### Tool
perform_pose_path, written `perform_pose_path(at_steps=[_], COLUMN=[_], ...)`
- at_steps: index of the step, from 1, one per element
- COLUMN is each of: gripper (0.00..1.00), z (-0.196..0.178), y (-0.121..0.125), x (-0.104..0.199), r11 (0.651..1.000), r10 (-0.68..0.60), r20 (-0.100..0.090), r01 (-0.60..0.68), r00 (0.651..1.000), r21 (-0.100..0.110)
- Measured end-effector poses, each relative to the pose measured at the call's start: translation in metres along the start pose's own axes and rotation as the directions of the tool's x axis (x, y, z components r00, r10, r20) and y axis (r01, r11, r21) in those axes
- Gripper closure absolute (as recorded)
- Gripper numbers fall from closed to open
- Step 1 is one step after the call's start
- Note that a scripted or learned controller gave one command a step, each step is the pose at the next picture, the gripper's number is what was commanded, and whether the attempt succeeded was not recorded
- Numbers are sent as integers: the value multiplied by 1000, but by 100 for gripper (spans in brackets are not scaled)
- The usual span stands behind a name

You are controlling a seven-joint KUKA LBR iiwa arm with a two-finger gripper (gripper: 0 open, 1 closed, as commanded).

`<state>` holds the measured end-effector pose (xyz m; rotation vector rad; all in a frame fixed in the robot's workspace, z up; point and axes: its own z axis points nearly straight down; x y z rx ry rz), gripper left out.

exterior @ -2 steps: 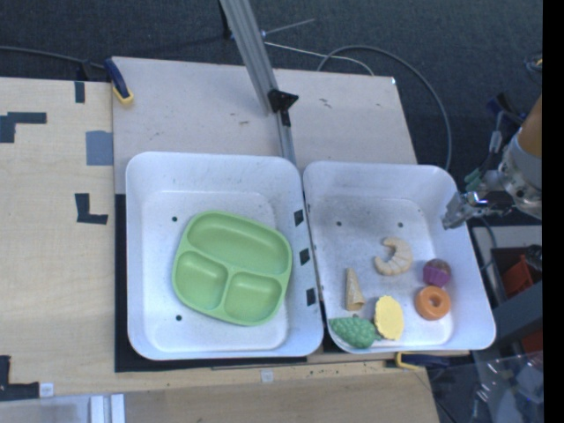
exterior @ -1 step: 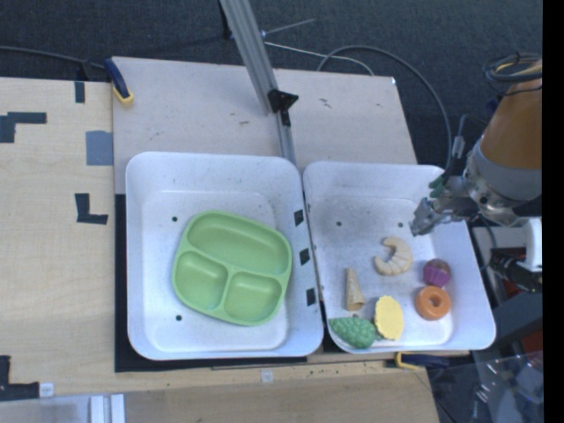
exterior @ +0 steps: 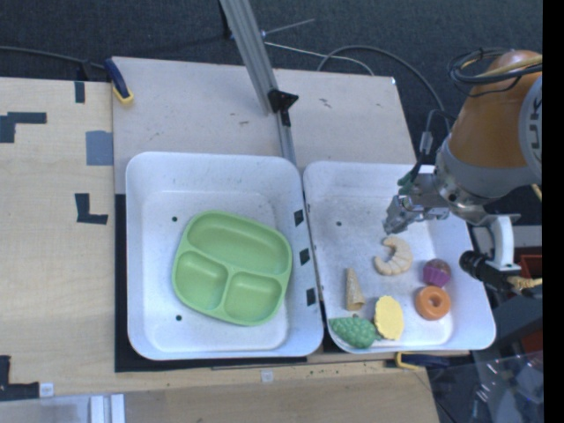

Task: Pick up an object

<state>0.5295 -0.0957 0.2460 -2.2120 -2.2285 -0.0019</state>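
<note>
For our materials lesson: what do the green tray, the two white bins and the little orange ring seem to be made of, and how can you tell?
Green tray: likely moulded plastic, matte; even colour, rounded compartments.
Left bin and right bin: probably thin formed plastic, smooth and white; soft rounded rims, though speckled with marks.
Orange ring: seemingly toy plastic or rubber; uniform bright colour. Too small to tell further.

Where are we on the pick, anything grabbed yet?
Done: arm is over the right bin, gripper just above the croissant. In hand: nothing visible between its fingers. Left: close on an item and lift. Croissant, purple piece, orange ring, yellow piece, green piece and cone all lie in the bin.
</note>
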Motion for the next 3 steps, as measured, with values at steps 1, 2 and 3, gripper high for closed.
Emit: perform_pose_path(at_steps=[1,2,3], gripper=[100,100,100], z=[13,13,11], y=[2,13,20], x=[48,103,157], r11=[1000,1000,1000], r10=[1,-1,-1], r20=[1,0,0], r01=[-1,1,1], r00=[1000,1000,1000], r21=[3,1,1])
